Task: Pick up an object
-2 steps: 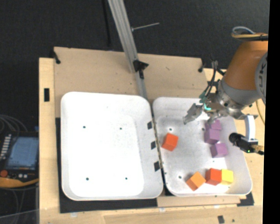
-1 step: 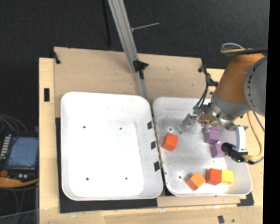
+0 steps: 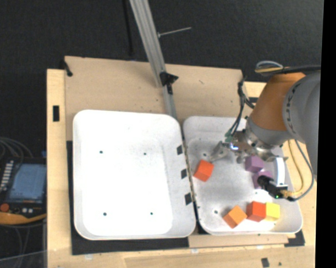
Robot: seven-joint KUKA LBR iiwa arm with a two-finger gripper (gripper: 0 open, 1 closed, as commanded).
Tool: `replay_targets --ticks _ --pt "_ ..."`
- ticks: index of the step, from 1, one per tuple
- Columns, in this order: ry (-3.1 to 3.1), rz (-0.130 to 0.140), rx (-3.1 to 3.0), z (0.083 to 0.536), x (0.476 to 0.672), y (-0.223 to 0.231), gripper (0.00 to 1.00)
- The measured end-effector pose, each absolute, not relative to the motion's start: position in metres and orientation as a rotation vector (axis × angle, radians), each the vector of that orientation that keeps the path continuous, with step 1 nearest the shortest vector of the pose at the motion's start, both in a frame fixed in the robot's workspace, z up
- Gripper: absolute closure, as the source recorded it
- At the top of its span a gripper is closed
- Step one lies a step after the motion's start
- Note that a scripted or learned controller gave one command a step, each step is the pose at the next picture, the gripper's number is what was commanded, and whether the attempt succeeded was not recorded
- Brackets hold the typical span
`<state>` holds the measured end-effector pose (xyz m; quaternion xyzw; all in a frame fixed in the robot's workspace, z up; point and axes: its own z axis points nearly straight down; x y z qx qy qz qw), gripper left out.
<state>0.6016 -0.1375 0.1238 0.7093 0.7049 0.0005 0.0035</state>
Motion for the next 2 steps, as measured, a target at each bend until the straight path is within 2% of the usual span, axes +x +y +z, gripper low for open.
replay_targets --ticks 1,2 --pt "2.214 -0.004 2.225 0.097 0.602 -0.14 0.0" --pt "2.208 0.004 2.228 0.109 0.603 -0.14 1.0"
